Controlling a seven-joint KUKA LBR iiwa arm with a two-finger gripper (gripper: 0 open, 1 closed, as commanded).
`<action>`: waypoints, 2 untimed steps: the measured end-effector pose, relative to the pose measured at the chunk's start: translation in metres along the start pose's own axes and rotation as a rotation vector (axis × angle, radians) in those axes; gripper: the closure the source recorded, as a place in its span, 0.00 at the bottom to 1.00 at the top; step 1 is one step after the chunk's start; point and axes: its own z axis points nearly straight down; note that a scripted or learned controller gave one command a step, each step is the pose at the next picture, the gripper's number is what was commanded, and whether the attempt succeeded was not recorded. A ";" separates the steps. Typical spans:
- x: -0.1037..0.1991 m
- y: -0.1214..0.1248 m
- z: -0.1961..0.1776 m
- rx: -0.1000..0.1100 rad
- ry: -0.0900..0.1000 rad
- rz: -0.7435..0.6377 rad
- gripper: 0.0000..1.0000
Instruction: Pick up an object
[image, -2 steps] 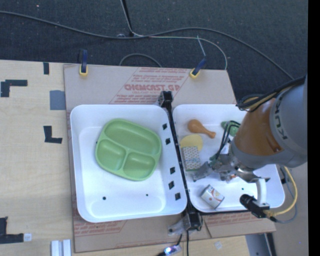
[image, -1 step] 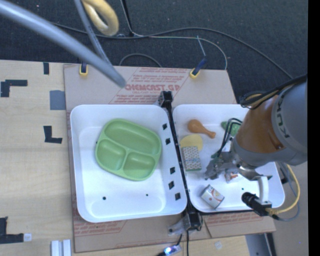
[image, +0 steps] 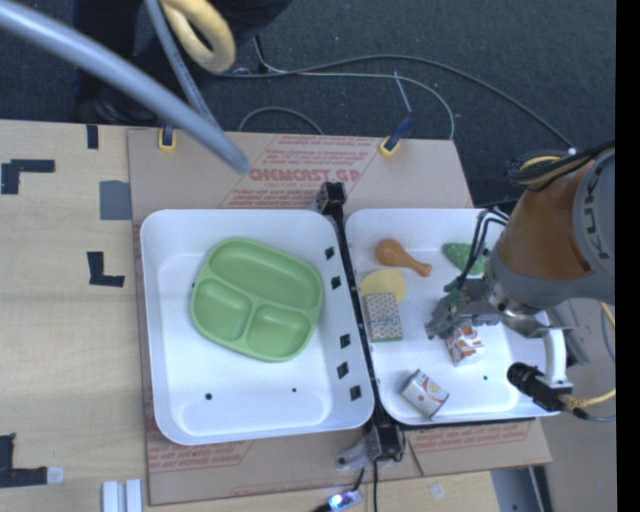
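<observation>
White bin (image: 395, 405) on the right holds a small carton (image: 465, 346) near its right edge, directly under the gripper (image: 452, 318); jaw state cannot be told. The arm hides the green item (image: 459, 254) partly.

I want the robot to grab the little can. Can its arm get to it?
Probably yes. The can lies by itself near the front of the right bin, nothing on top of it. The gripper is already over that bin, close by, above a small carton.

Green divided plate (image: 258, 299) in left bin (image: 160, 330).
</observation>
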 end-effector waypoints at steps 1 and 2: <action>0.004 0.009 -0.044 0.001 0.000 -0.002 1.00; 0.004 0.010 -0.070 0.002 0.000 -0.001 1.00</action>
